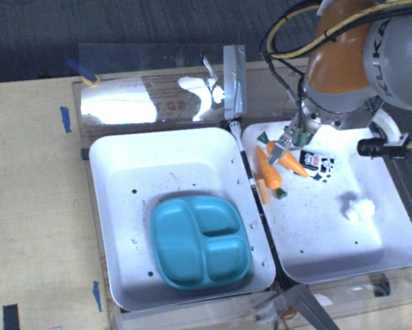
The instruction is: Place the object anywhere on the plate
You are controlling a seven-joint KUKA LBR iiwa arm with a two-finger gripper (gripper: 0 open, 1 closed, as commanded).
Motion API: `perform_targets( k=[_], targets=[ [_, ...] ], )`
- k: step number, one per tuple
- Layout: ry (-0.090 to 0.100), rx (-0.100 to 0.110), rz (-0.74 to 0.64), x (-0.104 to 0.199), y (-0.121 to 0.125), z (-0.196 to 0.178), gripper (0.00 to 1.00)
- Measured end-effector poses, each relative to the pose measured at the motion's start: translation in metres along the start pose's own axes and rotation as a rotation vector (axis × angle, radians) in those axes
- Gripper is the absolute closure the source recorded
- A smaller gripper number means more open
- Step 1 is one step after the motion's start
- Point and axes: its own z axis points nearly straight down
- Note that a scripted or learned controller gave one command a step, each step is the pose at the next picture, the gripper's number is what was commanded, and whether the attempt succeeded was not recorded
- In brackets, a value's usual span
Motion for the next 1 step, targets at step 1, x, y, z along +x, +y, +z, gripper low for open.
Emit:
perform_targets(
  k=[1],
  targets=[
    [0.003, 0.000, -0.062, 0.1009, -0.0089, 0.0003, 1.00]
  ],
)
